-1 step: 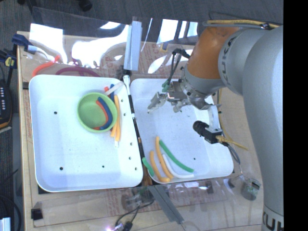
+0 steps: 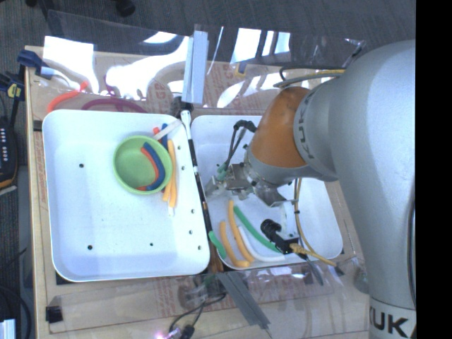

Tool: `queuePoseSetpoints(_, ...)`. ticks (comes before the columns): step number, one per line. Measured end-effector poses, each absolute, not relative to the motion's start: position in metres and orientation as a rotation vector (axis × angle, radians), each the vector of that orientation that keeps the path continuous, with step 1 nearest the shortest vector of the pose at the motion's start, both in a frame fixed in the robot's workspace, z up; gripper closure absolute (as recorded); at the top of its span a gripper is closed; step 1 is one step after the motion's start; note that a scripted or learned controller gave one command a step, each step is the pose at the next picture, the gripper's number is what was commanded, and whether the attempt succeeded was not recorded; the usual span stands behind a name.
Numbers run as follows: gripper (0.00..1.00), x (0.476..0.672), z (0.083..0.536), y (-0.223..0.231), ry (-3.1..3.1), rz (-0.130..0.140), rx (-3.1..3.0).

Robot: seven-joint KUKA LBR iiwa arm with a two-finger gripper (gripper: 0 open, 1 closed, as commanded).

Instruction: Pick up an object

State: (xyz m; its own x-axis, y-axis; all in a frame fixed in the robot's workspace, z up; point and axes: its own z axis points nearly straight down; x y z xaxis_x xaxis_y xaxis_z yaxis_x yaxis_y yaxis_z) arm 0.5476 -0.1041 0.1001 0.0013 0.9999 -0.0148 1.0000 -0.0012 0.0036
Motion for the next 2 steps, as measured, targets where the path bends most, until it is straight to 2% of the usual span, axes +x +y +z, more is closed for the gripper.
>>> queuePoseSetpoints(1, 0.00, 0.511, 0.092, -0.115, 2.165, -0.004, 2.275)
queuePoseSetpoints(2, 1.00, 0.512, 0.105, -0.119, 2.164, -0.007, 2.266)
